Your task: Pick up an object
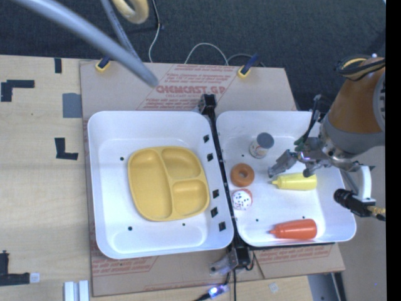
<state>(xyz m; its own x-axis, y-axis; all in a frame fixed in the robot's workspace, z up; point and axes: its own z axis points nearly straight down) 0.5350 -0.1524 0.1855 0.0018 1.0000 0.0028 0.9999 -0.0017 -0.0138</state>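
The yellow plastic squeeze bottle [296, 182] lies on its side in the right white bin [341, 227], long axis left-right, nozzle pointing left. The gripper [289, 160] hovers just above it; I cannot tell its claw's state.

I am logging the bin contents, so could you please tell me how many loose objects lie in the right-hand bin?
5: a small can at the back, a donut and a die near the divider, a yellow bottle mid-bin, an orange carrot in front. The arm may hide others.
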